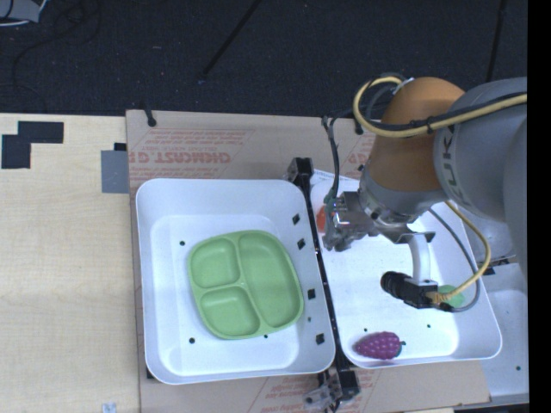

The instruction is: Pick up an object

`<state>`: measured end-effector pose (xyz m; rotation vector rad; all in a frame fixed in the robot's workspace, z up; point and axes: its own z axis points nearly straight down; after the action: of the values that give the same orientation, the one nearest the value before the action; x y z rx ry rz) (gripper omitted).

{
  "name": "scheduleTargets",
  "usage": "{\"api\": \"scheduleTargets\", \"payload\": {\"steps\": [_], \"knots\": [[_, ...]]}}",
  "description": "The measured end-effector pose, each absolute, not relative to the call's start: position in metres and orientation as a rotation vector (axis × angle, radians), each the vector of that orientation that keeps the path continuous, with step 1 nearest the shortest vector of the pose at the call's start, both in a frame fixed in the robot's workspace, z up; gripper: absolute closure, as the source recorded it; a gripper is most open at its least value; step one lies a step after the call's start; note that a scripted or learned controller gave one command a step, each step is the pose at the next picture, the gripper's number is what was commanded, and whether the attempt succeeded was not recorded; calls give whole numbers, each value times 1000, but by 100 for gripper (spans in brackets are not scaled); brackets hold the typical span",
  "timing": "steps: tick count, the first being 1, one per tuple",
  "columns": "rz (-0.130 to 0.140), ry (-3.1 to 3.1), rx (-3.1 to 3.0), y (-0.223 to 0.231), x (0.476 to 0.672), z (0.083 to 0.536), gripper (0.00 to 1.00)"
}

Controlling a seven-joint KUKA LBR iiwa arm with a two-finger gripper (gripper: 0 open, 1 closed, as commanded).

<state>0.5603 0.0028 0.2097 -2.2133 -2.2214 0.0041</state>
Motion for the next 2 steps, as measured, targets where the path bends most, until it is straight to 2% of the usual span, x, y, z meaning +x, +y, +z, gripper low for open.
{"api": "scheduleTargets", "payload": {"steps": [1, 2], "knots": [[1, -2224, -2214, 57, 562, 223, 100], [1, -2225, -2213, 110, 547, 235, 100]]}}
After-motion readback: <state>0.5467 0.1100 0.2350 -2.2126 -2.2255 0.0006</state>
